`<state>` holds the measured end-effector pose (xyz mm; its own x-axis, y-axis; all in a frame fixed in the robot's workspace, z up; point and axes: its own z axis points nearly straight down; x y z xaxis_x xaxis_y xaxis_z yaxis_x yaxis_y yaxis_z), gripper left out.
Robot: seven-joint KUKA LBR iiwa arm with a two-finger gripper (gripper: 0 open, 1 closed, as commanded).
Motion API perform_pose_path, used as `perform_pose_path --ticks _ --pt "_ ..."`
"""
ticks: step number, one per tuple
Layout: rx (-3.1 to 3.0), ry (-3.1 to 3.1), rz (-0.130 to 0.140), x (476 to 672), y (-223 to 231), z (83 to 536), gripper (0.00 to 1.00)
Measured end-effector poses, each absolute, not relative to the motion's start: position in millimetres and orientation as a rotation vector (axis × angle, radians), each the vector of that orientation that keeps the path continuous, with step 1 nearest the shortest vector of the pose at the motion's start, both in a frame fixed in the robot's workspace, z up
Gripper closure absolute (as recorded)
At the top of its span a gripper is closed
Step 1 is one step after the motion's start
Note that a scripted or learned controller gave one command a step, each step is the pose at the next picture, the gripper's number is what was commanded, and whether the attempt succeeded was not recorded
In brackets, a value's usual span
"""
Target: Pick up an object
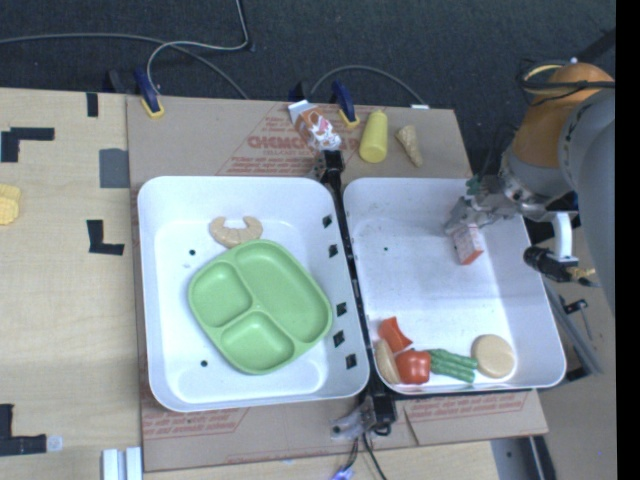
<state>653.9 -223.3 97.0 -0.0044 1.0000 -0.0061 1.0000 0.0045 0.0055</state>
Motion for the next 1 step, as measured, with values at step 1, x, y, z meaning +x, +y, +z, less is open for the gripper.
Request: perform_pose_path --ticks 1 --pt "2.218 2.224 0.004 669.4 -135.8 85.6 1.0"
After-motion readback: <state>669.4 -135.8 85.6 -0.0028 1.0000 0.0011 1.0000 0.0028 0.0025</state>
